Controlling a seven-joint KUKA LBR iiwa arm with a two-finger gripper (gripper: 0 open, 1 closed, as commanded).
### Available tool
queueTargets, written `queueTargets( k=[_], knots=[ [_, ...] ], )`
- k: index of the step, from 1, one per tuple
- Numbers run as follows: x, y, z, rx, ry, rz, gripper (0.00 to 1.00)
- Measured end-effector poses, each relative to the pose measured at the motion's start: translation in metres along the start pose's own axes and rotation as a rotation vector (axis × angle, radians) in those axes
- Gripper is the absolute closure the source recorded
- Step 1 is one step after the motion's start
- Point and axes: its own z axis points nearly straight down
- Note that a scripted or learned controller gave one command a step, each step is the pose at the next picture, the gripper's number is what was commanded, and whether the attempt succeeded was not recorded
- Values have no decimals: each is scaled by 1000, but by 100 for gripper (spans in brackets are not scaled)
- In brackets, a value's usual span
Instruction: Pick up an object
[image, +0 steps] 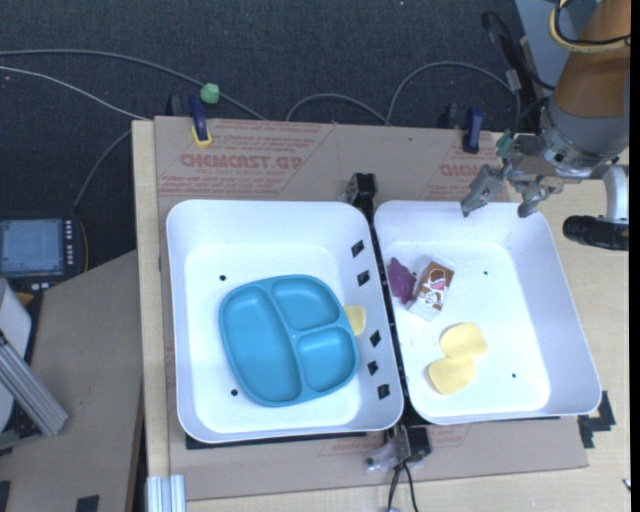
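From my station, nearest lay two yellow pieces (457, 357) at about five o'clock in the right bin (560, 300), stacked along a seven-to-one line. Beyond them a small packet (433, 288) ran its long axis from one to seven o'clock, beside a purple scrap (401, 280). Farthest, the gripper (504, 195) hung spread and grasping nothing over the bin's twelve o'clock rim.
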Motion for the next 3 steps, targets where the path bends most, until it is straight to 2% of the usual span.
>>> queueTargets(
  k=[1,2,3],
  knots=[
    [0,2,-9,-14,-2,-3,0],
    [0,-3,53,-9,-1,-2,0],
    [0,6,111,-8,-1,-4,0]
  ],
)
